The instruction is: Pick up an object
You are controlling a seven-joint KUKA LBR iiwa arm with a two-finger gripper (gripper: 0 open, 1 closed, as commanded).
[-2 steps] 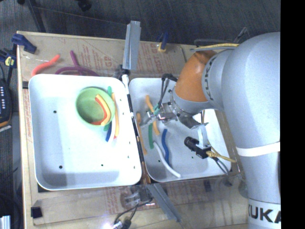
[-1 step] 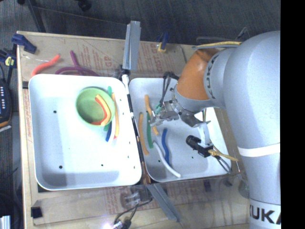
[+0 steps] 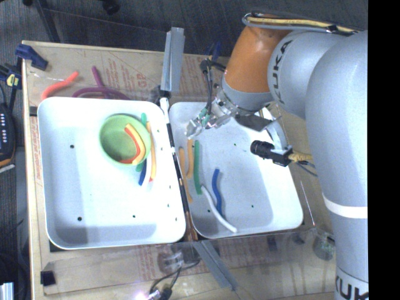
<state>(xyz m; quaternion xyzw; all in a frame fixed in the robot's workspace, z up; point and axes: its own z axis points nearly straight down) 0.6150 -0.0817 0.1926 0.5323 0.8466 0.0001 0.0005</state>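
Observation:
My gripper (image 3: 199, 125) hangs over the far left corner of the right bin (image 3: 284, 195), under the orange wrist band. Just in front of it a green stick (image 3: 197, 167) lies lengthwise on the bin floor. A thin orange stick (image 3: 182, 160) lies along the left wall, and a blue stick (image 3: 217, 186) and a white stick (image 3: 217, 212) lie nearer the front. The left bin (image 3: 69, 192) holds a green bowl (image 3: 119, 139) with a red curved stick (image 3: 135, 144) across it. Yellow (image 3: 153, 160) and blue (image 3: 142, 175) sticks lie by its rim.
The grey arm covers the right side of the right bin, and a black fitting (image 3: 265, 149) juts from it above the floor. Orange (image 3: 59, 84) and purple (image 3: 100, 91) strips lie on the bench behind the left bin. A metal bar (image 3: 172, 58) stands between the bins at the back.

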